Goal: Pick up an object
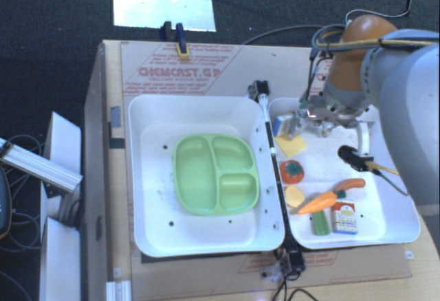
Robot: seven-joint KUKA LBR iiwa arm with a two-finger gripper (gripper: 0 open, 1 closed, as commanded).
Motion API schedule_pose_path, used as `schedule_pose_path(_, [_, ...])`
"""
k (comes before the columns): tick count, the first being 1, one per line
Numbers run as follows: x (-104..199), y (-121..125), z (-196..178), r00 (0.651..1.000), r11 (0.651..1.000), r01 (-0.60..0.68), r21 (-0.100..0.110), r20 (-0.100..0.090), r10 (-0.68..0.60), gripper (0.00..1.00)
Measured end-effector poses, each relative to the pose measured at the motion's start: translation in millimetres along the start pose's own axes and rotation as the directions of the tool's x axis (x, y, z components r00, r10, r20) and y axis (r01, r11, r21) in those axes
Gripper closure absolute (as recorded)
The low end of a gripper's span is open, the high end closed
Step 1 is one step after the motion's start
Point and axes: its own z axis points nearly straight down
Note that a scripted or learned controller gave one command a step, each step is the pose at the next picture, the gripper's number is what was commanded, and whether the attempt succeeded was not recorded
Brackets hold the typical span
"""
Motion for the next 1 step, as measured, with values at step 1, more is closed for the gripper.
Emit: schedule_pose_path(1, [-1.9,0.4,0.2,1.0,1.0,-0.001,-0.001,-0.004,0.001,0.0])
